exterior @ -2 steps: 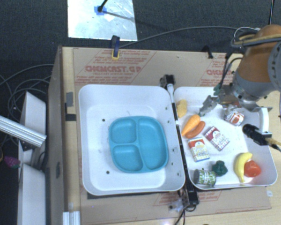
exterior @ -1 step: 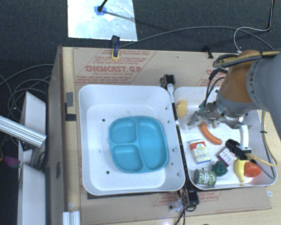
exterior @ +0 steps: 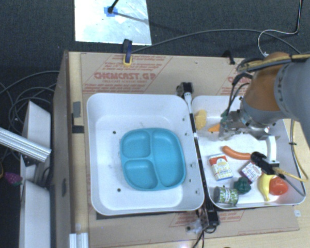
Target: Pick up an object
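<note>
The grey arm (exterior: 294,89) enters from the right, its orange band (exterior: 262,89) above the wrist, and angles down over the right bin (exterior: 294,203). The gripper (exterior: 228,130) hangs low above that bin's upper left part.

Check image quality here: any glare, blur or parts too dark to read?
Camera view: even overhead light, bins bright white but not blown out; reflective sheet on the floor shows glare; arm looks soft-edged near the wrist; small items such as the hot dog stay legible; dark floor loses detail.
</note>
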Robot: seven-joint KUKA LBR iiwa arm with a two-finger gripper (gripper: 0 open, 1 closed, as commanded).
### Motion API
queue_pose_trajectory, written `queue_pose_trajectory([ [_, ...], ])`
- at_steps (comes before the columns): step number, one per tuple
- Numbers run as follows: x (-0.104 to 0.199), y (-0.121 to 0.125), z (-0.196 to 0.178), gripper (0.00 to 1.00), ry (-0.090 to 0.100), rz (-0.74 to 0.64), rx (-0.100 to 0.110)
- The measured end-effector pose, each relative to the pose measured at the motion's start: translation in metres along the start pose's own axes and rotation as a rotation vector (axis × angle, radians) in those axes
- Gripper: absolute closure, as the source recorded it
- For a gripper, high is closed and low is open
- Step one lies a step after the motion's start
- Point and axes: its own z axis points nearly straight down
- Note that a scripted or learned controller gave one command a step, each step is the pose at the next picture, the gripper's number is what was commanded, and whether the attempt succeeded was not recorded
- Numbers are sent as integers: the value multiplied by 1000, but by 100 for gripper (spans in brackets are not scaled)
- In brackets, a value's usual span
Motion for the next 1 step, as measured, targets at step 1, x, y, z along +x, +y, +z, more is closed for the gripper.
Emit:
queue_pose_trajectory([
  [1, 0, 0, 0, 0, 0, 0, 0],
])
